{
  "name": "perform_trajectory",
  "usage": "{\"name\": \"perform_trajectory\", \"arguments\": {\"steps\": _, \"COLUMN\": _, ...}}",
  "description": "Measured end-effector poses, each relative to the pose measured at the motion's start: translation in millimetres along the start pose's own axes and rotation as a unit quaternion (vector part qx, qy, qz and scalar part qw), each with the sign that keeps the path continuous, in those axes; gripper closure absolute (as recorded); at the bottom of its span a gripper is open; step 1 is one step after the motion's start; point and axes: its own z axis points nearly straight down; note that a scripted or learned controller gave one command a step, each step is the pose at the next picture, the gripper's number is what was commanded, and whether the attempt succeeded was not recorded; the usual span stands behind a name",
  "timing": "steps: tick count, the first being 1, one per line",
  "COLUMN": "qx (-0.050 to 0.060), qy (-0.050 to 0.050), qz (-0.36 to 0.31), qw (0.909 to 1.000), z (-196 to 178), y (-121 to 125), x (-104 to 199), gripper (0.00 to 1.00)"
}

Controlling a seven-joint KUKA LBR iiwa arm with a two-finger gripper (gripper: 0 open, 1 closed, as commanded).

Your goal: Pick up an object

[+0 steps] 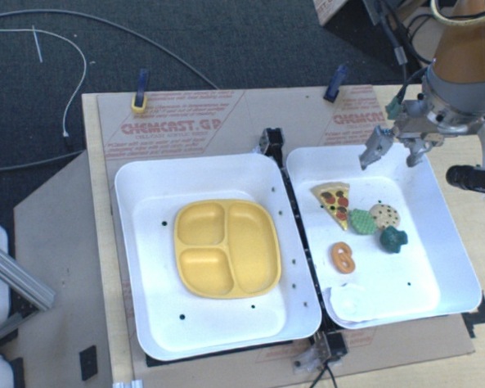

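Look at your gripper (396, 153). It hangs over the top edge of the right bin (441, 218), at about 1 o'clock from the toys. Its two fingers (373, 152) are spread apart, and nothing sits between them. The arm (462, 53) comes in from the upper right, and you can see its orange band there.

The toys you could pick up lie near the middle of the right bin. A pizza slice (334, 201) sits at about 11 o'clock in the group, with its point aimed down. Just at 4 o'clock from it lies a green piece (361, 221), and it touches the pizza's tip. A round cookie (384, 215) sits at 3 o'clock from the green piece, right beside it. A dark teal lump (393, 239) lies at 6 o'clock from the cookie. An orange pretzel (342, 257) lies alone at 7 o'clock from the group.

In the left bin (147, 236) you see a yellow plate (227, 247) with three parts. It sits flat in the middle of that bin. Both bins rest on a brown board (189, 118).
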Motion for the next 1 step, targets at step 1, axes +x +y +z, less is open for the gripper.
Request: {"name": "perform_trajectory", "arguments": {"steps": 1, "qx": -0.006, "qy": -0.001, "qz": -0.001, "qw": 1.0, "z": -7.2, "y": 2.0, "x": 0.3, "gripper": 0.0}}
